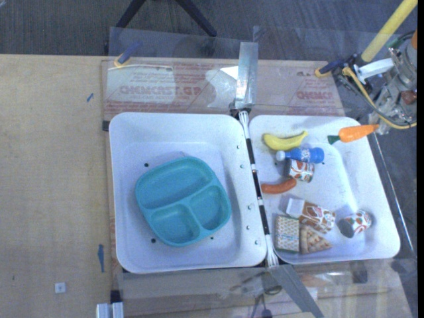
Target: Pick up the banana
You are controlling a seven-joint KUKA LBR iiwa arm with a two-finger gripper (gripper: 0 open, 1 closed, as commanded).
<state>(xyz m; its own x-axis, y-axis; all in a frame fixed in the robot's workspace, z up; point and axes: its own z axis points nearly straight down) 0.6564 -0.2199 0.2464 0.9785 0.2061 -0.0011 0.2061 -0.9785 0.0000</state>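
Observation:
The yellow banana lies curved in the far left part of the right bin, close to the divider between the bins. My gripper is at the view's right edge, beyond that bin's far right corner and well to the right of the banana. An orange carrot lies across the bin's far right rim, with its right end reaching toward the gripper. Whether the two touch cannot be made out.
Just in front of the banana are a blue bottle, a small can and a sausage. Waffle pieces, a small box and a cup sit near the front. The left bin holds a teal divided plate.

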